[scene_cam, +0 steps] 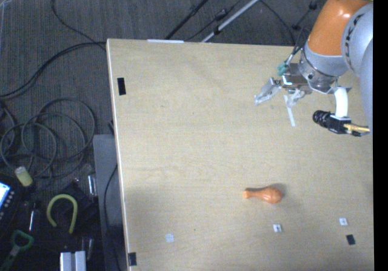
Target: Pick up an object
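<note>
Orange pear-shaped object [265, 194] — long axis horizontal, narrow end pointing left

Your single fixed camera looks down at a slant from above the bench [200, 142]. It stands well back, taking in floor [54, 21] at left; the arm [339, 27] enters from right.

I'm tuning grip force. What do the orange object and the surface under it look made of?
Orange object: likely smooth plastic or rubber, judging by its even colour and soft sheen; the blur leaves it open. Surface: looks like matte pale wood or laminate, tan with faint grain streaks and no glare.
</note>
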`<state>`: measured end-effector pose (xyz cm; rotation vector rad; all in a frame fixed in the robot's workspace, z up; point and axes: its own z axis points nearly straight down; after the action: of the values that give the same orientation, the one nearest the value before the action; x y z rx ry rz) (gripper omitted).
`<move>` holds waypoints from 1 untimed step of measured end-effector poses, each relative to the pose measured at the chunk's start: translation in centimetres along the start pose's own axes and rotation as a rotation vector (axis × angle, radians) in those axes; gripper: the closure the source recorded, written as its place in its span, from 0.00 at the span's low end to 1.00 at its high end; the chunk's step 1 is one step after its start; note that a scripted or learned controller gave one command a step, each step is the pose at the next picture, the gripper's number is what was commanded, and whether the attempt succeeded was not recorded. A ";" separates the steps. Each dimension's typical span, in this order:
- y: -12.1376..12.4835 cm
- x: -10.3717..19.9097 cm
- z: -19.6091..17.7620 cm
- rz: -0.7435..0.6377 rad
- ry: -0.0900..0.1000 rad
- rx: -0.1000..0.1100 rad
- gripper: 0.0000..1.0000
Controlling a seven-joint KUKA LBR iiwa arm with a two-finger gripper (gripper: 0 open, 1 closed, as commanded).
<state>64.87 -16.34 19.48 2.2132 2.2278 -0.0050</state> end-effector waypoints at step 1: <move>1.6 -4.8 8.2 -0.178 0.000 0.000 0.00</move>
<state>66.51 -21.13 11.26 2.0062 2.4165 -0.0055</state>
